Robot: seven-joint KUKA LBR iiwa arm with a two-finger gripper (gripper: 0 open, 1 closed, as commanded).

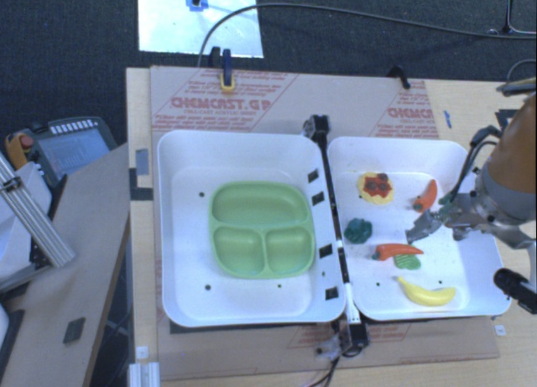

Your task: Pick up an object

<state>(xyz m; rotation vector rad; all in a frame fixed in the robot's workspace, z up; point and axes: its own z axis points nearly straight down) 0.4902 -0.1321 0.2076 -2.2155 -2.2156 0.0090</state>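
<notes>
Toy foods filled your right bin (470,285): banana (426,293) nearest, carrot (397,251), green piece (358,229), pizza (376,187), chilli (425,196). Your left bin (180,209) held a green tray (260,228). Claw (419,230) hovered over the carrot; I couldn't tell its state.

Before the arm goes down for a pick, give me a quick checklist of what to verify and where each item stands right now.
1. Candidates in the right bin: ok. A carrot, banana, green piece, round yellow and red piece and an orange piece lie there.
2. Gripper over the right bin: ok, just above the carrot in the view.
3. Fingers open or shut: cannot tell.
4. Something already held: cannot tell; no toy shows between the fingers.
5. Carrot apart from its neighbours: ok, it touches none.
6. Green tray in the left bin out of the way: ok.
</notes>
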